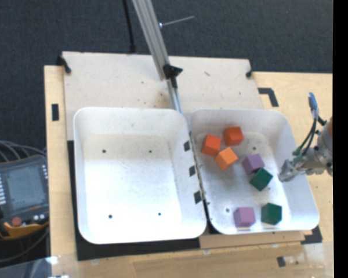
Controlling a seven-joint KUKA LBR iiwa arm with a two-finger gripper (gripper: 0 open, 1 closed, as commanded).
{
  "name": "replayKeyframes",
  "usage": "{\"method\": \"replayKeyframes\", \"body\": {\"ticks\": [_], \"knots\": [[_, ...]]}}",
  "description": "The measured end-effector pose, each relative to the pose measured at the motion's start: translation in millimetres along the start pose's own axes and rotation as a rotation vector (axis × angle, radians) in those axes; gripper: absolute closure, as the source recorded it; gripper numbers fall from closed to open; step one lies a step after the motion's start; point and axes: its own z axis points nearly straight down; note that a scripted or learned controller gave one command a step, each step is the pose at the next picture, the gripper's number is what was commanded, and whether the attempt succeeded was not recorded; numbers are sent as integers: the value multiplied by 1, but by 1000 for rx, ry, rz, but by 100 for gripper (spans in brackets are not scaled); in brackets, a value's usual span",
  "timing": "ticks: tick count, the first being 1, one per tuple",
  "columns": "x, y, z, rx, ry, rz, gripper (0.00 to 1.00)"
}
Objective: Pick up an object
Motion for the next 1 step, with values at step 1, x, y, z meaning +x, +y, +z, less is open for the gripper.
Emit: {"method": "replayKeyframes", "body": {"ticks": [1], "knots": [[-2, 2, -32, 3, 1, -2, 100]]}}
